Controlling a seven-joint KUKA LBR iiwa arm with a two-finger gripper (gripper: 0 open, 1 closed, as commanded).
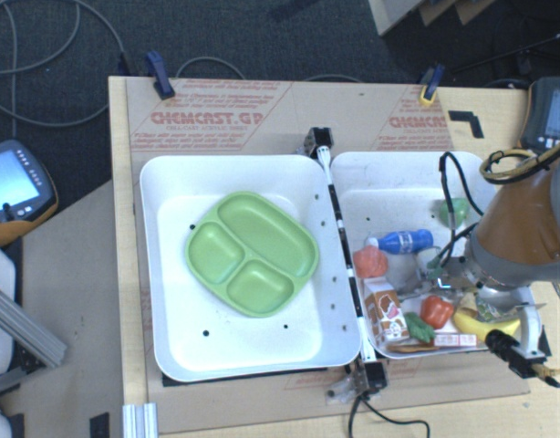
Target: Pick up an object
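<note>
While the arm (522,231) reaches in from 3 o'clock, it hangs low over the right bin (389,167), and its tool (451,276) is down among the things there; I cannot tell how the tool stands, because the wrist covers it. The things lie crowded in the 6 o'clock part of this bin. A blue bottle (404,241) lies on its side, and a pink ball (371,263) is just beside it at 8 o'clock. Lower, a carton (387,315) lies near the bin's left wall, with a red pepper (436,311) at 3 o'clock of it and a banana (485,325) further to 3 o'clock, near the arm. A green thing (452,211) is at 12 o'clock of the tool, partly hidden. In the left bin (161,245) a green tray (253,254) with three compartments lies flat in the middle. Both bins sit side by side on the tabletop (207,117).
</note>
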